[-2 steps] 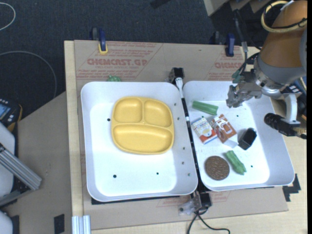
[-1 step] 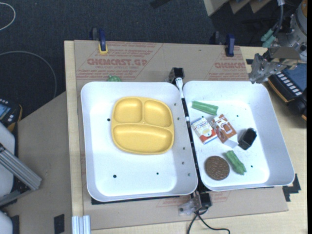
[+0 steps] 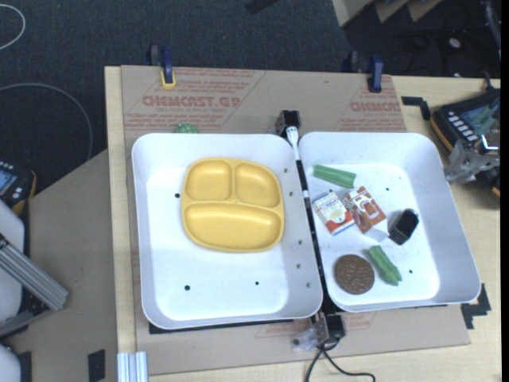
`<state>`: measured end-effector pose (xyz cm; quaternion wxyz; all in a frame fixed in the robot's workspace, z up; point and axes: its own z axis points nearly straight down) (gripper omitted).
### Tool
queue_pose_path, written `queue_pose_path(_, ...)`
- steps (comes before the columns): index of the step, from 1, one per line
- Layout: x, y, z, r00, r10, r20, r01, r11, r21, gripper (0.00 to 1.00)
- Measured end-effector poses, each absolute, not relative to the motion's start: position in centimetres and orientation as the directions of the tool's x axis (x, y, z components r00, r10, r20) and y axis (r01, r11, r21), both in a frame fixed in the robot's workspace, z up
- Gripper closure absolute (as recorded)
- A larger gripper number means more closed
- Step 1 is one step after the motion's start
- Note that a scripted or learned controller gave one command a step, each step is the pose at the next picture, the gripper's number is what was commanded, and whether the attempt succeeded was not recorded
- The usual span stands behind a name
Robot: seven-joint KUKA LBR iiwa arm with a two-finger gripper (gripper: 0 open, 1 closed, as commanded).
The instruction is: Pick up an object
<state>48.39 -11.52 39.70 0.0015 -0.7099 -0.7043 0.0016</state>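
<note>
While two bins [image 3: 151,213] [image 3: 445,213] sit abreast, one yellow tray [image 3: 233,204], two green pieces [image 3: 334,175] [image 3: 384,264], two packets [image 3: 332,212] [image 3: 367,210], pincer's grip impossible to tell

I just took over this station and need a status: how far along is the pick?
Done: nothing looks picked. The green piece, two small cartons, black block, brown disc and second green piece all lie in the right bin. The yellow tray sits in the left bin. In hand: nothing seen being held. Left: the approach, grasp and lift.
</note>
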Motion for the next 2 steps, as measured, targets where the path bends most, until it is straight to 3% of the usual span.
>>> queue_pose_path(1,47.9,-5.7,33.7,-0.005,1.0,0.003,1.0,0.005,-0.008,1.0)
queue_pose_path(2,48.0,-1.7,39.6,-0.005,1.0,0.0,1.0,0.005,0.007,1.0)
